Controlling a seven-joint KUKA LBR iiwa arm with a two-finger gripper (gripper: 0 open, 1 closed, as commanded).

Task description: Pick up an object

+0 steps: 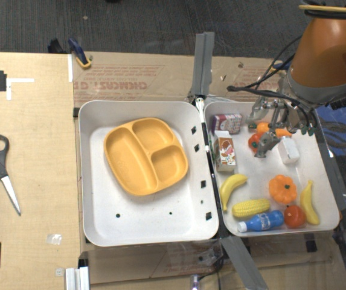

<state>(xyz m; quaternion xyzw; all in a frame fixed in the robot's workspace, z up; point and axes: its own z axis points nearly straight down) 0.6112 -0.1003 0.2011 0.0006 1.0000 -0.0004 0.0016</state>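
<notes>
Red tomato (255,141) just left of the jaws.

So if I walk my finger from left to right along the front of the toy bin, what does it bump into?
Banana → corn cob → blue bottle → red tomato → second banana.

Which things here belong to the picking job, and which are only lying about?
For the job: gripper, right bin, two bananas, corn, pumpkin, blue bottle, tomato, small carton.

Lying about: scissors, yellow plate in the left bin, clamp.
</notes>
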